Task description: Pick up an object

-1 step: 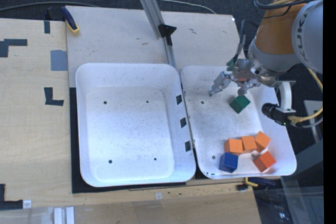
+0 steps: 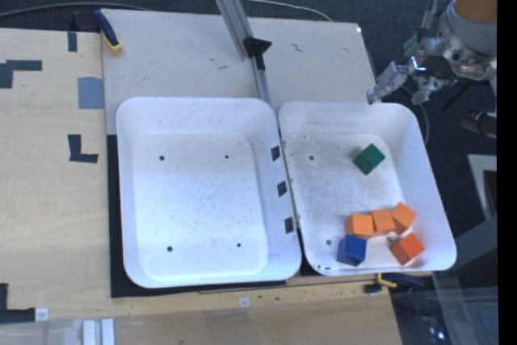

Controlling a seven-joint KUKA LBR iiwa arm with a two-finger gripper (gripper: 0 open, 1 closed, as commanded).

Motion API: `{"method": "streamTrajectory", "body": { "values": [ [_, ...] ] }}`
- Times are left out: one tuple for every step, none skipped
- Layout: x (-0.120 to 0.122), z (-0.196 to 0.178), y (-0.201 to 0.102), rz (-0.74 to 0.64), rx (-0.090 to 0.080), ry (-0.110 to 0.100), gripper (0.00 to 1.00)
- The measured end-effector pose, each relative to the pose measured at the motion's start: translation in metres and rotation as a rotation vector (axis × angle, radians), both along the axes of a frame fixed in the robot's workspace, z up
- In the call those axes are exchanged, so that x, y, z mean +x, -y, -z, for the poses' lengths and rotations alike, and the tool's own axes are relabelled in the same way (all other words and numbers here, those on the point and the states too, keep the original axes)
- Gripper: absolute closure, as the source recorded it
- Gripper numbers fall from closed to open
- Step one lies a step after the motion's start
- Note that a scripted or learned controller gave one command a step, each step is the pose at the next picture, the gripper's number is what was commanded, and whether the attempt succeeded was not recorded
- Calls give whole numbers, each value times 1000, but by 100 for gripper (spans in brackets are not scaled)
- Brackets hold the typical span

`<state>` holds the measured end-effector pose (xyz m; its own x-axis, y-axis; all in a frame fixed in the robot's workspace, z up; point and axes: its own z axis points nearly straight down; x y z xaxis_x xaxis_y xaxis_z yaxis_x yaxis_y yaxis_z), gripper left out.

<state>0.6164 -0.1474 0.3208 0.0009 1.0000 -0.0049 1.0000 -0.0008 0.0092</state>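
The right bin [image 2: 404,115] holds a green cube [image 2: 369,158] near its middle. Toward its front right corner lie a blue cube [image 2: 352,250] and several orange cubes [image 2: 381,221], with a red-orange one [image 2: 406,248] beside them. My gripper [image 2: 399,87] hangs above the bin's far right corner, well beyond the green cube. Its fingers are spread apart with nothing between them.
The left bin [image 2: 129,174] stands beside the right one. A slanted metal pole [image 2: 230,0] crosses the bench behind the bins. A blue and yellow tool [image 2: 107,30] lies at the bench's far left.
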Motion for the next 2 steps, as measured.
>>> {"method": "streamTrajectory", "body": {
  "values": [
    [-34,125,25,0,5,-19,0],
    [-6,203,11,-3,-2,11,0]
  ]
}}
